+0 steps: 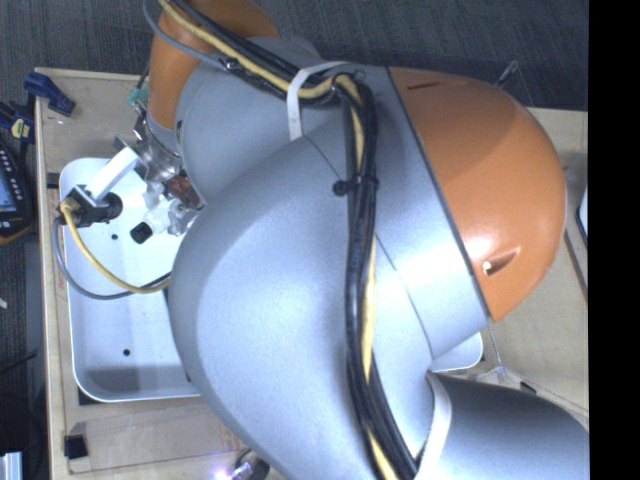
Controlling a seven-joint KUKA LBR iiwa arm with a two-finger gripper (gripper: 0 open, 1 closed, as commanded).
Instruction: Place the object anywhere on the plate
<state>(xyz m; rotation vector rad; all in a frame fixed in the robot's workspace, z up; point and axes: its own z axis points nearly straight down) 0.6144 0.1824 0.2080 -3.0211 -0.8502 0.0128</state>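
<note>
The grey arm [330, 298] with its orange band [480, 188] hides most of the worktop [60, 98]. Its wrist, trailing a yellow cable [95, 268], hangs over the far left corner of the left white bin [110, 358]. Whether the jaws are spread or pressed together cannot be told. The object and plate cannot be made out.
</note>
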